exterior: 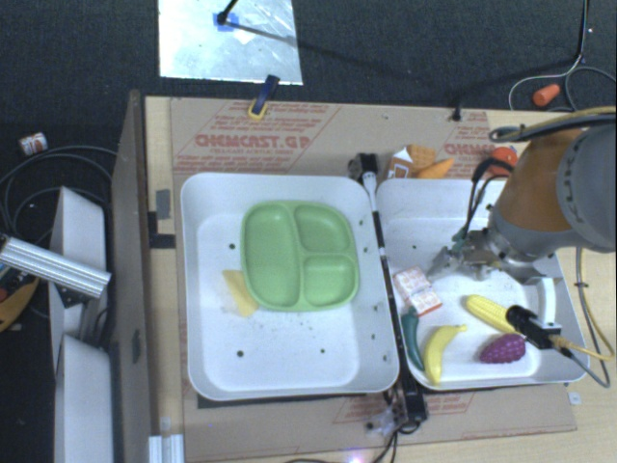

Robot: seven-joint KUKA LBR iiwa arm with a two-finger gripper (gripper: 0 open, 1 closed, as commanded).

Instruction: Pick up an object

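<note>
My gripper (455, 258) hangs low in the right bin (424, 205), near its middle, with the grey arm and its orange band (536, 193) coming in from the right. A small red and white box (416, 290) lies just left of and below the gripper, apart from it. Along the bin's front lie a green pepper (412, 334), a yellow banana (439, 348), a yellow corn cob (488, 309) and a bunch of purple grapes (503, 349). Nothing shows in the gripper's hold.
The left bin (214, 258) holds a green divided plate (299, 257) with a yellow piece (238, 292) at its left edge. An orange item (432, 168) lies on the cardboard behind the right bin. A ridge (383, 258) separates the two bins.
</note>
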